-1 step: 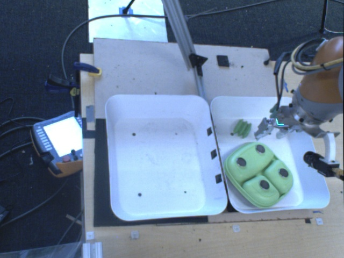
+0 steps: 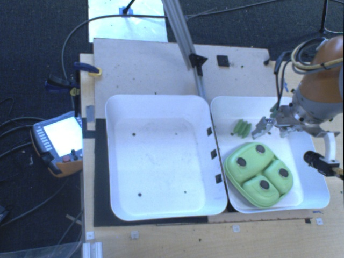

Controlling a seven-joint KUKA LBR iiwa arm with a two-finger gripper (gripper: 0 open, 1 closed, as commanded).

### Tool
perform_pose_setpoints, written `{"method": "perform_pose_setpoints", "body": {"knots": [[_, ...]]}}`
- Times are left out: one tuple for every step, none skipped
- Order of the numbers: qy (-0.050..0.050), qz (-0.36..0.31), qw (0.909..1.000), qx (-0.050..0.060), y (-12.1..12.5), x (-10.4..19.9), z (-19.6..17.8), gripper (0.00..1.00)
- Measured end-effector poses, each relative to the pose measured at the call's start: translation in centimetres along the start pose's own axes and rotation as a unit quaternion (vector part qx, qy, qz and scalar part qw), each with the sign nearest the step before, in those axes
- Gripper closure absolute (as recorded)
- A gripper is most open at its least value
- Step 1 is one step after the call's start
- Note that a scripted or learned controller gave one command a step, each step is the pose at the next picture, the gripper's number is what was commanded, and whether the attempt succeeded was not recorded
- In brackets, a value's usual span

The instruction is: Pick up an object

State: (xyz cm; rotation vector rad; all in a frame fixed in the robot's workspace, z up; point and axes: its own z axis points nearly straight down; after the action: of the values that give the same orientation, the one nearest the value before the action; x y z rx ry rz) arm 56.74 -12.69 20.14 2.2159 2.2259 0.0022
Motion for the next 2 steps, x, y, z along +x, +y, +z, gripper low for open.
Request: {"method": "perform_pose_setpoints", "body": {"knots": [[0.0, 0.001, 1.0, 0.001, 0.8, -0.3, 4.6, 0.0], [-0.004, 0.002, 1.0, -0.007, 0.8, 0.5, 9.3, 0.0]]}}
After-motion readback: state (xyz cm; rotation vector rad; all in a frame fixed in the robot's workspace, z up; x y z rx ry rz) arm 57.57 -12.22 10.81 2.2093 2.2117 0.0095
